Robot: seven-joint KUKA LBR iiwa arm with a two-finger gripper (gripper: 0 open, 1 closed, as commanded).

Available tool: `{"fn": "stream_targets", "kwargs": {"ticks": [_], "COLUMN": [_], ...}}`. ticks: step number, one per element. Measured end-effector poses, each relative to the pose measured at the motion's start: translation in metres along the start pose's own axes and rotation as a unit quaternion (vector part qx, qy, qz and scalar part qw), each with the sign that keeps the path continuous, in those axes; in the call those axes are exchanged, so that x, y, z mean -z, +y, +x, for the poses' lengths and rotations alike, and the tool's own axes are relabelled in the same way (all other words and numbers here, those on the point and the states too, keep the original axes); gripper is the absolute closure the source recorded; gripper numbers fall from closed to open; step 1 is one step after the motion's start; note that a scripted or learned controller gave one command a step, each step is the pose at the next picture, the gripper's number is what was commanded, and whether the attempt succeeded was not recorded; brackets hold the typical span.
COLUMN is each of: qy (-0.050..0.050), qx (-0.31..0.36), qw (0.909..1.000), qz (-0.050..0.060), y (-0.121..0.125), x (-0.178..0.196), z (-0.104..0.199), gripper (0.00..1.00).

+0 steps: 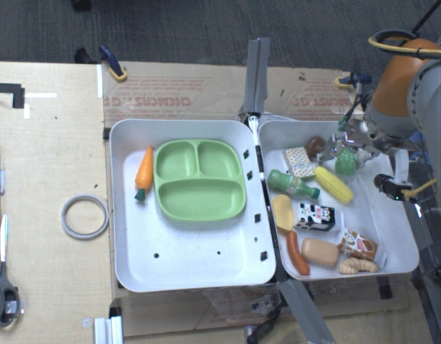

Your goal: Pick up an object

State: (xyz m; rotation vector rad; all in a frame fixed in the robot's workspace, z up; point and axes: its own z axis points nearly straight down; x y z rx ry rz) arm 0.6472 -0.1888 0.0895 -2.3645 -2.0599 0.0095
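Many toys crowding the right bin [396, 224]; hand [343, 151] low at its far corner, touching a green toy [346, 163], beside the corn [334, 184]. Finger state: cannot tell. Likely risks: glancing off the rounded toy, nudging corn, snagging the bin wall.

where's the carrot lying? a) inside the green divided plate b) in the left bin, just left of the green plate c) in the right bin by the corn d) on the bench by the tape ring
b: the carrot lies on the left bin floor beside the green plate's left edge.
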Motion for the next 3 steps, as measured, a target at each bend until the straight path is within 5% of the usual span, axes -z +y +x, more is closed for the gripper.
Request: {"fn": "stream_targets", "kwargs": {"ticks": [1, 2, 3], "qy": [0.0, -0.001, 0.0], "qx": [0.0, 0.001, 0.025], "qw": [1.0, 1.0, 0.9997], "qz": [0.0, 0.0, -0.004], "y": [0.0, 0.0, -0.002], "x": [0.0, 0.009, 0.098], "z": [0.0, 0.0, 0.069], "gripper": [0.0, 1.0, 1.0]}}
